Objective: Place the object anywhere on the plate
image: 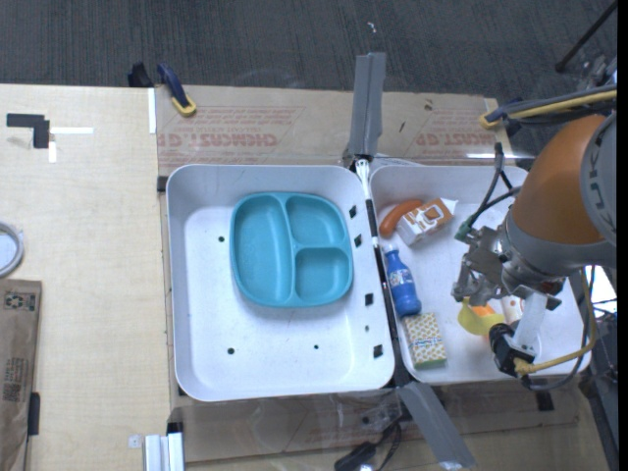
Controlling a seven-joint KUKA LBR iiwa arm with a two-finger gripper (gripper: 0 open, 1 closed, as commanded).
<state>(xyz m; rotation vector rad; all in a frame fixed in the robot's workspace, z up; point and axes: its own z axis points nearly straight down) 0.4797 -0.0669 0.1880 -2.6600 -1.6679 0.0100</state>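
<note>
So I'm reaching in over the right bin (446, 180) with my gripper (473, 281) hanging low near that bin's right side, just above a yellow object (478, 317) sitting by the near right corner. Honestly can't tell from up here whether the gripper is spread or closed, or whether it has hold of anything; the wrist hardware blocks most of it. The yellow thing is partly hidden under me, so I can't say what it is either.

The rest of the right bin: a blue bottle (399, 282) lies along the left wall, with a small speckled box (426, 339) just beside its near end, close to the near left corner. Up toward the far edge there's an orange sausage-shaped piece (394, 215) touching a little carton (427, 220).

The left bin (196, 292) holds the teal plate (292, 250), the kind with three compartments, sitting a bit toward the far edge and roughly centred left to right. It's well apart from my gripper, with the wall between the two bins in the way.
</note>
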